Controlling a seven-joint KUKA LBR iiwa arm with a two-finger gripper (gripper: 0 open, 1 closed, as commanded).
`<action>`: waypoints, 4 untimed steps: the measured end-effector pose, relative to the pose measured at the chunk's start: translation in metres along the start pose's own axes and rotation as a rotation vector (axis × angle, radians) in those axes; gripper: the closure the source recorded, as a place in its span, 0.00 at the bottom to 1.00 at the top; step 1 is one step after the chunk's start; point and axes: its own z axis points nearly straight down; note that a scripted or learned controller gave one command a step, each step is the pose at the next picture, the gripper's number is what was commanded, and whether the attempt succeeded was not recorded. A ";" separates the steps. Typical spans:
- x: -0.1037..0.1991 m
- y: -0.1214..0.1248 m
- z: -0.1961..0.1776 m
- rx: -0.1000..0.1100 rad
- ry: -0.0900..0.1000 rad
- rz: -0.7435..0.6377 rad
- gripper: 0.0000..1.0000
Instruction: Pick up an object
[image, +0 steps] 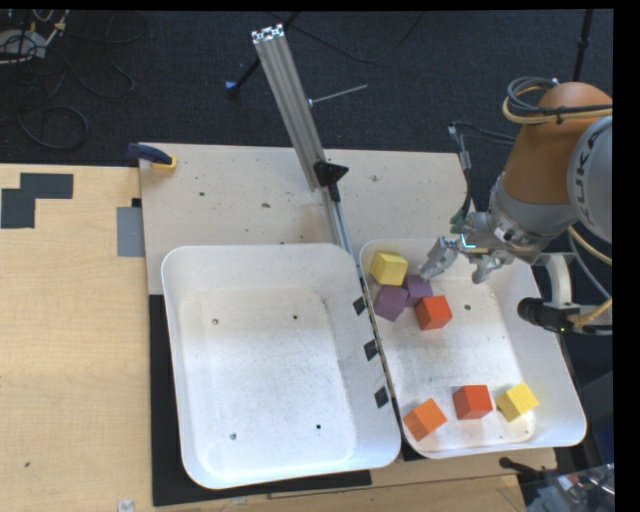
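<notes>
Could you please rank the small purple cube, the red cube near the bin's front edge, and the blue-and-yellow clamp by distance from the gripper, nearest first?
1. Small purple cube, just left of and below the gripper.
2. Red cube, right bin's front.
3. Clamp, bench's far left corner.

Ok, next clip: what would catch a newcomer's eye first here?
Probably the grey and orange arm reaching in from the right, its gripper open above the far end of the right bin. Next, the colored blocks: a yellow cube, two purple ones and a red one clustered by the gripper, and an orange block, red cube and yellow cube along the near edge.
</notes>
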 end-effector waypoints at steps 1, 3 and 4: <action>0.000 0.001 -0.003 -0.005 -0.001 0.000 0.00; 0.011 -0.001 0.089 -0.019 0.003 0.001 0.00; 0.008 0.003 0.085 -0.028 -0.004 0.002 0.00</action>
